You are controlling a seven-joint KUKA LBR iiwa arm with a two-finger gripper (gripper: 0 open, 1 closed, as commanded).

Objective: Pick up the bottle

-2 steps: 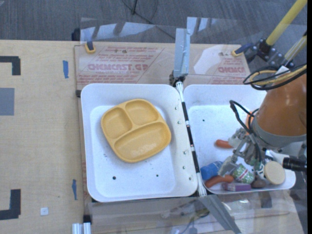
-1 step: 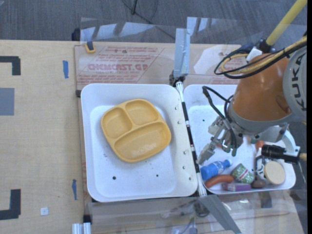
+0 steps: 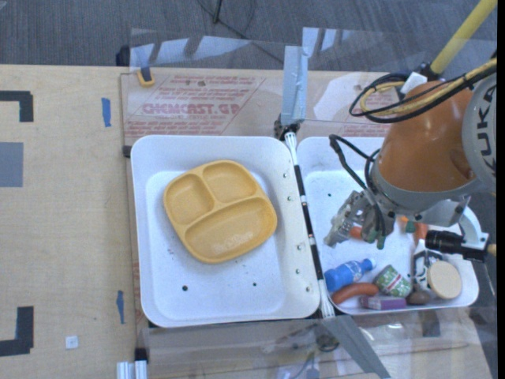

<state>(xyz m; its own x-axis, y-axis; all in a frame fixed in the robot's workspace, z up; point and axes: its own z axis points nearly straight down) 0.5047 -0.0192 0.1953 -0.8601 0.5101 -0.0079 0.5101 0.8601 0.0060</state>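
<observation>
Blue bottle [image 3: 348, 273] lies on its side near the right bin's [image 3: 317, 158] front-left corner, just behind an orange carrot-like piece [image 3: 356, 292] | gripper [image 3: 353, 221] hangs over the bin's middle, behind the bottle, apart from it | fingers: can't tell if apart or together | yellow divided plate [image 3: 220, 209] sits in the left bin [image 3: 150, 212]

A light plywood table [image 3: 63, 235] spans the view, marked with black tape corners [image 3: 20, 105] on its left side and short blue tape strips [image 3: 106, 111]. A flat brown cardboard sheet [image 3: 197, 105] with faded red print lies on it toward the far edge, behind the 2 white bins [image 3: 150, 212]. Beyond the table's far edge lies grey carpeted floor [image 3: 95, 14], crossed by a thin dark cable [image 3: 229, 6], under even light.
</observation>
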